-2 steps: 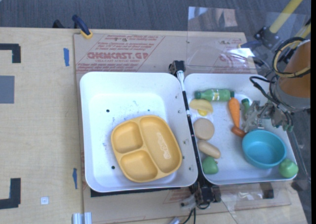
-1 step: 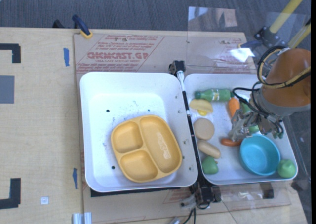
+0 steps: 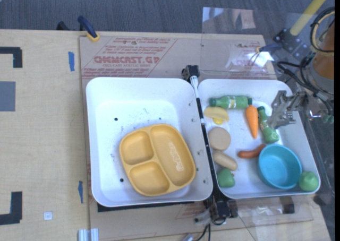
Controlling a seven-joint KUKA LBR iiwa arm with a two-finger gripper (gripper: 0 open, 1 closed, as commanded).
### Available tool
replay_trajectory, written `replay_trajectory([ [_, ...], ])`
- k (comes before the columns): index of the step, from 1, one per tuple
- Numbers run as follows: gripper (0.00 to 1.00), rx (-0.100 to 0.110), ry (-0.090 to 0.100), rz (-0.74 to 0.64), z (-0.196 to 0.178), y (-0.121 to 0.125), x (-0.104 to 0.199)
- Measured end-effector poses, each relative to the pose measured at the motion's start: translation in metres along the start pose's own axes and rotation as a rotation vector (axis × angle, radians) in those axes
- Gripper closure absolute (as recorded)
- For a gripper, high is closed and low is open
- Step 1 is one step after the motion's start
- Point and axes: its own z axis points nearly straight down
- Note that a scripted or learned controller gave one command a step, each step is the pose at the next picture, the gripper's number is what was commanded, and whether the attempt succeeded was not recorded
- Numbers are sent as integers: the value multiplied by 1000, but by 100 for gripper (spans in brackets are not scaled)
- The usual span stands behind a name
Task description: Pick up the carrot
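Note:
The orange carrot point(image 3: 252, 121) lies in the right bin point(image 3: 297, 107), near its middle, pointing toward the front, with a green top beside it. My gripper point(image 3: 275, 119) hangs just to the right of the carrot, over a small green toy vegetable point(image 3: 270, 135). Nothing from the bin is visibly held by it.
The right bin also holds a green bottle point(image 3: 230, 102), a yellow piece point(image 3: 215, 113), a tan round piece point(image 3: 219, 139), a potato-like piece point(image 3: 224, 159), a red-orange sausage point(image 3: 249, 154), a blue bowl point(image 3: 279, 166) and green balls point(image 3: 308, 181). A yellow divided plate point(image 3: 156, 158) sits in the left bin point(image 3: 106, 128).

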Motion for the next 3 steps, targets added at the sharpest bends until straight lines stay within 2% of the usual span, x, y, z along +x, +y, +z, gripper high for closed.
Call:
replay_trajectory([
  [1, 100, -3, 11, 86, 124, 24, 23],
  [2, 100, -4, 5, -265, 132, -17, 2],
  [3, 100, -8, 5, -214, 134, 31, -74],
])
